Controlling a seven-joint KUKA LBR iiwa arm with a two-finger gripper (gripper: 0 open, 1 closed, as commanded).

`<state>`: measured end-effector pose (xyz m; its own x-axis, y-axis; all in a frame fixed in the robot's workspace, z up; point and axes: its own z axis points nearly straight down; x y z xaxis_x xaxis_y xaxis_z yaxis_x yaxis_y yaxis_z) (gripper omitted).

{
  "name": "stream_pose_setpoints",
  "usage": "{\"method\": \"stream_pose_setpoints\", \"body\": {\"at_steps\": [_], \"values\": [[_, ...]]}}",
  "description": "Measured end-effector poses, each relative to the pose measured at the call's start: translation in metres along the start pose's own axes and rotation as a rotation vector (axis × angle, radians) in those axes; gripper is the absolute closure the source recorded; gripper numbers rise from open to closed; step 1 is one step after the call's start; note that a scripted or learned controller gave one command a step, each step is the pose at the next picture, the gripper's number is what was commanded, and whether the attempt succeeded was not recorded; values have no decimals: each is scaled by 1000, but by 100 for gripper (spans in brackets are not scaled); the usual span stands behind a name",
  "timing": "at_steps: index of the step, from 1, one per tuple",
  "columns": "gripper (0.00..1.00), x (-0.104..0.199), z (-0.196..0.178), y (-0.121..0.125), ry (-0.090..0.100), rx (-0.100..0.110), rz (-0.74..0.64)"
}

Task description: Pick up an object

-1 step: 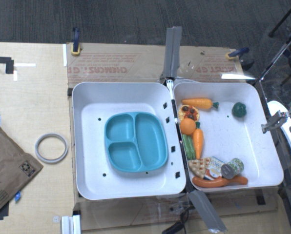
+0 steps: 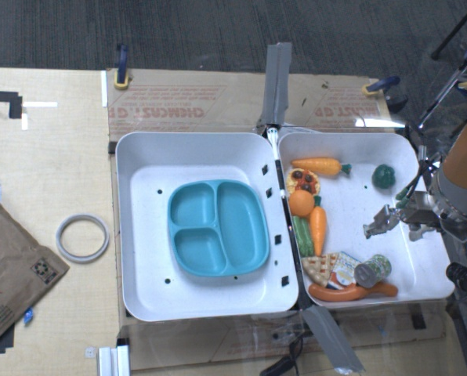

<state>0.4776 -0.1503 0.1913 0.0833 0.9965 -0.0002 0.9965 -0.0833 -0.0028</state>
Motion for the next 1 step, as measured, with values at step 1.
{"method": "stream_pose_setpoints", "body": {"at_steps": [1], "values": [[0, 58, 99, -4, 0, -4, 12]]}}
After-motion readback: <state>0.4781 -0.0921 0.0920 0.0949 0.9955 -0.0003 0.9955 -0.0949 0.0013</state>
